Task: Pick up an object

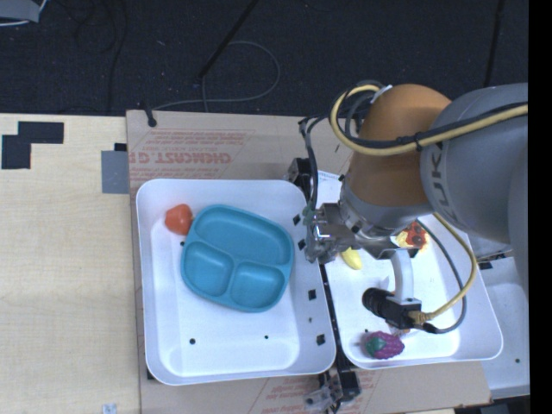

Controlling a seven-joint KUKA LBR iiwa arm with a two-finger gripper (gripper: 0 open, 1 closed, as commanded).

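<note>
My gripper (317, 235) hangs under the orange-banded wrist, over the left edge of the right bin (483, 335), close to the wall shared by the two bins. Just to its right a small yellow object (351, 259) lies on the bin floor. A purple and green object (383, 344) rests near that bin's front edge. An orange-red object (415, 236) peeks out beside the arm. In the left bin (164, 335) lie a blue divided plate (236, 257) and a small orange-red ball (178, 219) at its upper left.
The bulky grey arm (466, 171) covers most of the right bin's back half. A black fitting with a yellow cable (388, 306) hangs above the right bin's floor. Cardboard (216, 149) lies under both bins, and a light wooden bench top (60, 266) extends to the left.
</note>
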